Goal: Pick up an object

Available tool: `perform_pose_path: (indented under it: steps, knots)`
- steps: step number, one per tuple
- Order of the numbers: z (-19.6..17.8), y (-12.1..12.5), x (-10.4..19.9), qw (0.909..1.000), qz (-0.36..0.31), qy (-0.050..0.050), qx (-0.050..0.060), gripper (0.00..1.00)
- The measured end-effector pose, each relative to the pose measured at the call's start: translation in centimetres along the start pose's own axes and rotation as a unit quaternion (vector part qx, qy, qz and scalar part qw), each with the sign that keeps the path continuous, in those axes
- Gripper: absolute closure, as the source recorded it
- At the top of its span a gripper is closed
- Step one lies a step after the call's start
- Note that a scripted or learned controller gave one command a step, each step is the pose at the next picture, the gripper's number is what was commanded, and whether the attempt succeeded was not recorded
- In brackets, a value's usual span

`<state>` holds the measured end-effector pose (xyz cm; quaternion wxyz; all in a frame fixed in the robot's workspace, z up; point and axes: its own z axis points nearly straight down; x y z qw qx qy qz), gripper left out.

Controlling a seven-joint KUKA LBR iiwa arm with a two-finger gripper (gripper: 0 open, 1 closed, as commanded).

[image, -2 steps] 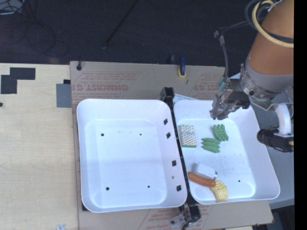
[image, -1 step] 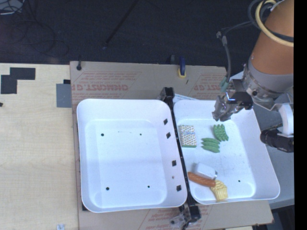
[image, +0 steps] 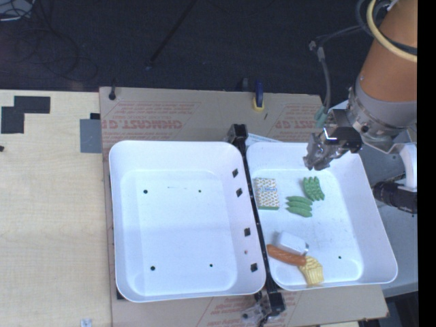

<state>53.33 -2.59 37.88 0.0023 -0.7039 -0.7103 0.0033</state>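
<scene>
On the desk, the left bin (image: 129,182) has nothing to grab. In the right bin (image: 371,216), a checked block (image: 266,193) sits near the left wall, an orange carrot (image: 286,255) and yellow corn (image: 312,272) by the front edge, and green pea pods (image: 306,196) mid-bin. The pincer (image: 317,157) hangs over the back edge, holding nothing. I cannot tell if it is apart. It should come down straight over one pod.

Both bins (image: 178,157) and the worktop (image: 48,216) are viewed from one fixed camera — set high, angled downward, at middling range.
</scene>
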Motion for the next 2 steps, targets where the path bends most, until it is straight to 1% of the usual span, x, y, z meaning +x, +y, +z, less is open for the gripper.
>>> perform_pose_path:
  steps: [1, 2]
  knots:
    - [6.3, -5.8, -1.2, 1.0000, 0.006, 0.001, 0.002, 1.00]
    - [0.6, 8.5, -2.6, 1.0000, 0.003, -0.001, -0.009, 1.00]
